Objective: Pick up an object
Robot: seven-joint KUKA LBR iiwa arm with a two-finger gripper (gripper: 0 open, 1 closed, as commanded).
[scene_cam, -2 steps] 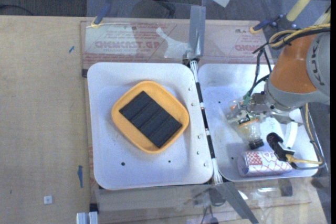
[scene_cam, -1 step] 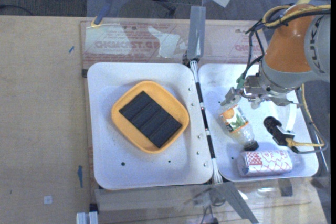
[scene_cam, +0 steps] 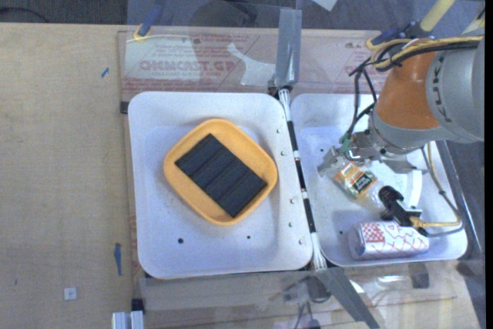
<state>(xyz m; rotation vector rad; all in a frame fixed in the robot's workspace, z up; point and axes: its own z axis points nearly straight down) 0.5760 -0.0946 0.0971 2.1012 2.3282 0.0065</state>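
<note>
My gripper hangs low over the right bin, near its middle, at the end of the grey arm with the orange band. Just below and to the right of it lies a small orange and green packet, close to the gripper's tip; whether they touch is unclear. A white carton with a red pattern lies on its side at the front of the same bin. In the left bin rests a yellow dish with a black ribbed slab in it.
A transparent sheet and a grey bar stand behind the bins. The bench top spreads out to the left. Yellow and black cables trail from the arm over the right bin's far side.
</note>
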